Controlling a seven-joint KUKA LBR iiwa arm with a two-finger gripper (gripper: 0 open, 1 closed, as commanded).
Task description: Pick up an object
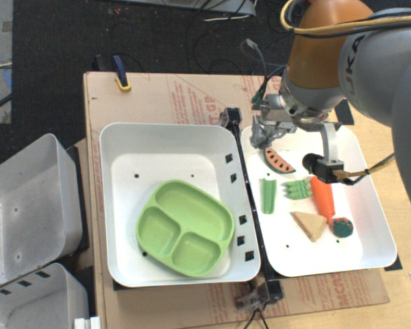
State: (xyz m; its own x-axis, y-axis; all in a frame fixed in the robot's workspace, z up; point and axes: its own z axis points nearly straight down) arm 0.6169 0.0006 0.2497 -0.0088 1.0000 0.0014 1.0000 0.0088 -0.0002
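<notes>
red and green, the toy watermelon slice (279, 162) lies in the right bin (370, 252), near its upper left corner and just below the gripper (264, 137), so it is the likeliest thing for this pick. whether the jaws are open or closed cannot be told from this slanted view, and nothing can be seen held in them. to do the step well, the gripper should come straight down centred over the slice, with the jaws set across its narrow width rather than along its curved length, since a flat thin piece will slip out if caught by the tips of its arc. it lies close to the bin's left wall, so a jaw on that side risks striking the rim; a slight shift toward the bin's middle before descending would help. the neighbours give some room: a green stick (268, 195) lies below the slice, a small green leafy piece (298, 188) sits beside that, and the toy carrot (323, 195) is to the right, partly under a black fitting on the arm. a tan wedge (310, 224) and a dark green round piece (342, 227) lie lower still, well apart from the slice. the left bin (123, 142) holds a green divided plate (185, 227), and both bins rest on the cardboard-covered tabletop (164, 94).
</notes>
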